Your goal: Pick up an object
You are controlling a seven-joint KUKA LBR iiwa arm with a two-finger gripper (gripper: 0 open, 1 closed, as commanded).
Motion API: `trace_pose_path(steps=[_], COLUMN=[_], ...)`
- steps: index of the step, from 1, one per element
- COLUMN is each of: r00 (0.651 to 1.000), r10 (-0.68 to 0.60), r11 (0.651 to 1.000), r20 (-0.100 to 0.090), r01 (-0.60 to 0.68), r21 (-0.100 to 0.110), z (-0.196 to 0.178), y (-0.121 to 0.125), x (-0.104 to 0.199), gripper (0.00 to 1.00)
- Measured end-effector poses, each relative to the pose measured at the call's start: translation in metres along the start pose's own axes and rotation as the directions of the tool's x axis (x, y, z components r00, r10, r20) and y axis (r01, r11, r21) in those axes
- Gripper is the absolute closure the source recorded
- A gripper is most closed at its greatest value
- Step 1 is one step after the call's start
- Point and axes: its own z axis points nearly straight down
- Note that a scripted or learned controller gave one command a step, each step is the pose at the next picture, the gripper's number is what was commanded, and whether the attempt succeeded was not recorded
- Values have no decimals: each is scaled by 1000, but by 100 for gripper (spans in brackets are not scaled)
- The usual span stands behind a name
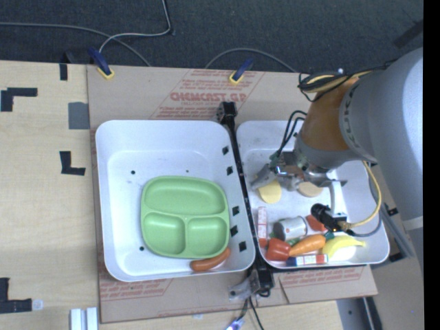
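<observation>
Camera view from above takes in a pale wooden bench (41,205) at the left of the frame, with black tape marks on it, and a brown cardboard sheet (199,95) printed in red lying under the two bins. In the left white bin (113,150) a light green plastic tray with three compartments (184,215) lies flat at the centre, and an orange-brown sausage-shaped toy (208,261) rests just below it against the bin's lower wall. A line of black clips (237,184) runs down the seam where the two bins meet. In the right white bin (375,253) a round pale yellow piece (271,194) lies near the centre left, touching or almost touching the two-finger gripper (280,174), which hangs just above it; its tips are too dark and tangled with cables to judge how far apart they stand, and nothing can be seen gripped between them. Lower in this bin lies a cluster of things: a small silver metal can (292,227), a red toy pepper (276,250), an orange toy carrot (309,245) and a yellow toy banana (344,242). At the right of the frame the grey arm with its orange band (326,119) reaches in over the bin.
</observation>
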Motion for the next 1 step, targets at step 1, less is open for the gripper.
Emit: trace_pose_path(steps=[1], r00=[1000], r10=[0], r11=[1000], r20=[1], r01=[0], r21=[0], z=[-9], y=[0], x=[0], gripper=[100])
